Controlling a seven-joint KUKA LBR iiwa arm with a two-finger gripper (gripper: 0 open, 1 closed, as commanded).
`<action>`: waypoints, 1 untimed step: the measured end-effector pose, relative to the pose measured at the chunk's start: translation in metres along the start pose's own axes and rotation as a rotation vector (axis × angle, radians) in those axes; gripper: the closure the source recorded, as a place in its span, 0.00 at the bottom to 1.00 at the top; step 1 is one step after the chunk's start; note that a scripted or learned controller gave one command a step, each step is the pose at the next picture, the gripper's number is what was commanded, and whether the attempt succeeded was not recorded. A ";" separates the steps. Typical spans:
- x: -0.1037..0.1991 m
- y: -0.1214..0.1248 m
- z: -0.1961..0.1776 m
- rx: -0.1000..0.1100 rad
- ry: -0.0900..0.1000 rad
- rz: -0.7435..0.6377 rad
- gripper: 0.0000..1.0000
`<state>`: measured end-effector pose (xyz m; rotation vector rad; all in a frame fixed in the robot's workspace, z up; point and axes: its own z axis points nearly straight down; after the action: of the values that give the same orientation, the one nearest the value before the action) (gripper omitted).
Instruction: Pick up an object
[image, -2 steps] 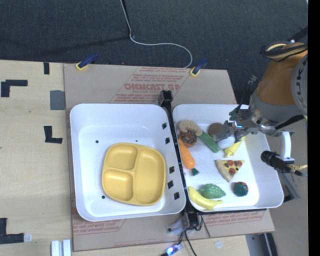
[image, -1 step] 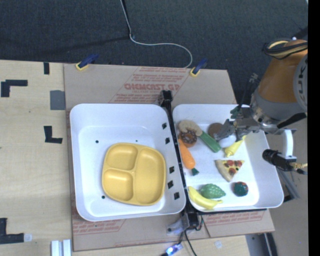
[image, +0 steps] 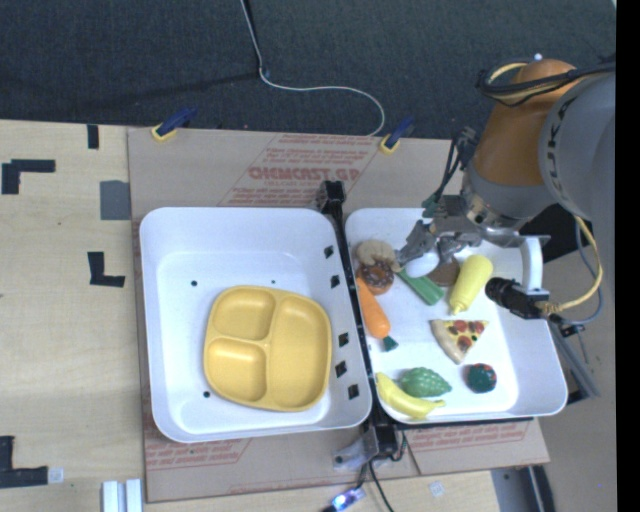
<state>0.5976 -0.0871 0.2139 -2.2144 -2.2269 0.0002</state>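
The camera view looks down on a desk (image: 60, 300) bearing two white bins side by side. The left bin (image: 175, 240) holds a yellow divided plate (image: 268, 347) with three compartments, lying flat near its middle. The right bin (image: 530, 385) holds toy foods. Taking the toy carrot (image: 374, 314) as landmark: it lies along that bin's left wall; a brown cookie-like piece (image: 377, 265) sits just above it, a green stick (image: 424, 290) lies to its upper right, a yellow mustard bottle (image: 469, 282) stands further right, a pizza slice (image: 459, 337) lies to its right, and a banana (image: 404, 399), a green leafy piece (image: 425, 381) and a dark round fruit (image: 481, 378) lie below it. The pincer (image: 420, 255) hangs low above the carrot's upper right, over the green stick's upper end; whether it is released or clenched cannot be told.
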 end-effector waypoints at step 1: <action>0.040 0.034 0.005 -0.001 0.001 -0.001 1.00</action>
<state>0.6314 -0.0468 0.2091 -2.2134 -2.2276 -0.0013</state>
